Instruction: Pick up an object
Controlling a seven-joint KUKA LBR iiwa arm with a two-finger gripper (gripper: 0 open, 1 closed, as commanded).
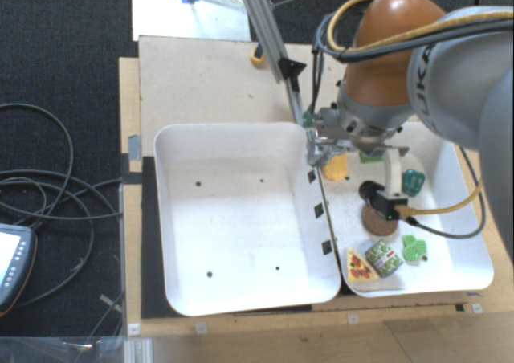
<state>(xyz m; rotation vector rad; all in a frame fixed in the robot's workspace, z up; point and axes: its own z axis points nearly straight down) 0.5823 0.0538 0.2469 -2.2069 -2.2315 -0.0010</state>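
Tool: my tool (324, 147) is low at the far-left corner of the right bin (475, 267), just beside a yellow object (337, 169).
Grip: I can't tell how open it is, or whether it has hold of anything.
Progress: nothing looks lifted, so I judge the pick not yet made.
Hidden: my wrist (377, 104) covers the contact point.
Spare: a brown disc (379, 221) lies nearby.

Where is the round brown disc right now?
In the camera view, the brown disc lies in the right bin, between the teal piece and the pizza-slice toy.
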